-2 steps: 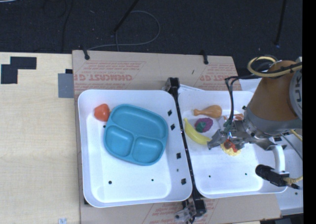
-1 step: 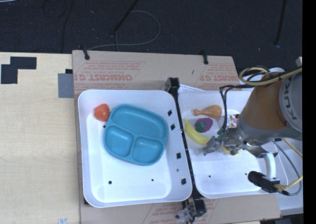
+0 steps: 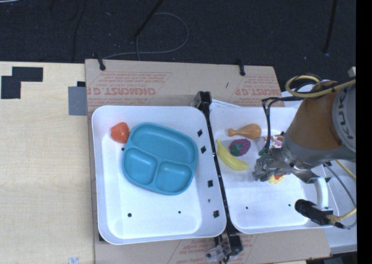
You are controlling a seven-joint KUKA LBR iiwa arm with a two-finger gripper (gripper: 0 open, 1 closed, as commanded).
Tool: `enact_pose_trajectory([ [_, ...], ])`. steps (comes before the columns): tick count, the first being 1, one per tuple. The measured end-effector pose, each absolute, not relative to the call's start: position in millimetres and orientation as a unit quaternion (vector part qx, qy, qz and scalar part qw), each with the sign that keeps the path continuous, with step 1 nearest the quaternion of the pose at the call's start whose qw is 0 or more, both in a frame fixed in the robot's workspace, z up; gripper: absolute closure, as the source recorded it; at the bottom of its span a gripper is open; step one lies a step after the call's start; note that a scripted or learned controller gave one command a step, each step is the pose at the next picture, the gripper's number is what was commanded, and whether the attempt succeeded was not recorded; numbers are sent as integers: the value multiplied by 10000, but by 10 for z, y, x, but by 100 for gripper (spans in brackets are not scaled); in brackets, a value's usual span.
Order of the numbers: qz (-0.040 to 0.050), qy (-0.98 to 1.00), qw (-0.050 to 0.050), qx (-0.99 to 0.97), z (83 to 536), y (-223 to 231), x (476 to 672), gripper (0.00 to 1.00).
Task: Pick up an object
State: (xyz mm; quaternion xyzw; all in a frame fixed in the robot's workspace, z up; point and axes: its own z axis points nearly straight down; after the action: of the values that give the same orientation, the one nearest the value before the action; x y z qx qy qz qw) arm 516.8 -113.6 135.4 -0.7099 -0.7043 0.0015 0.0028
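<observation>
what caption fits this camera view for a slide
Gripper low in right bin beside banana; blue tray in left bin.

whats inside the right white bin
In the right white bin: a yellow toy banana, a purple round toy, a tan drumstick-shaped toy, and the gripper lowered in. Red and yellow bits show beside the gripper; the arm covers the rest there.

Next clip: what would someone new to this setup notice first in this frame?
Most striking is the big blue three-compartment plastic plate filling the middle of the left white bin, with a small red-orange tomato-like toy at its upper left corner. Next comes the grey arm with its orange band reaching into the right white bin, its gripper down beside a yellow toy banana, a purple round toy and a tan toy drumstick.
</observation>
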Motion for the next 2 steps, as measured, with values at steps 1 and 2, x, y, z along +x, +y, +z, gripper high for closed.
enact_pose_trajectory([
  [1, -4, -7050, -7, -7092, 1930, -1240, 5163, 100],
  [2, -5, -7075, -5, -7067, 2426, -1167, 5231, 100],
])
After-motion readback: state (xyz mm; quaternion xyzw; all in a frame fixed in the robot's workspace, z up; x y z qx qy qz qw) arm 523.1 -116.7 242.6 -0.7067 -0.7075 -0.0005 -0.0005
